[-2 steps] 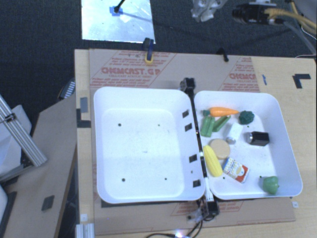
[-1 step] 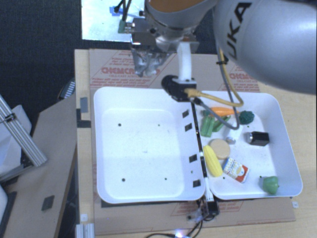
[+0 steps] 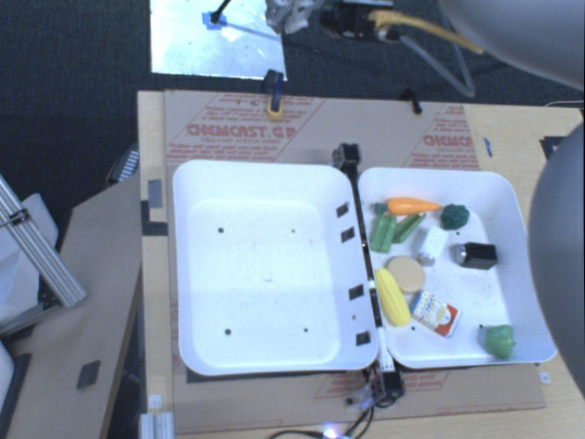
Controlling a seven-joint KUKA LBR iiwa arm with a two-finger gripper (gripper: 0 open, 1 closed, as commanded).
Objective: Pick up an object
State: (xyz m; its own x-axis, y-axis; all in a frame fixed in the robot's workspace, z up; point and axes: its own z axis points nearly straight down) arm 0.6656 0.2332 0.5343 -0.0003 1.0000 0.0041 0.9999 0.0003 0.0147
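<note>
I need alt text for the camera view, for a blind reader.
Two white bins sit side by side; the right bin holds a carrot, corn, broccoli and other small items. The gripper hangs above the bench's far edge.

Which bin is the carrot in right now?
In the right bin. The carrot lies on its side near the far rim, beside the broccoli and above the green pieces.

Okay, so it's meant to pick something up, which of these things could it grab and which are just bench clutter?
Could grab, all in the right bin:
carrot
broccoli
corn cob
green pepper
black block
small carton

Just lying about:
left bin
cardboard sheet
yellow clamp
</note>
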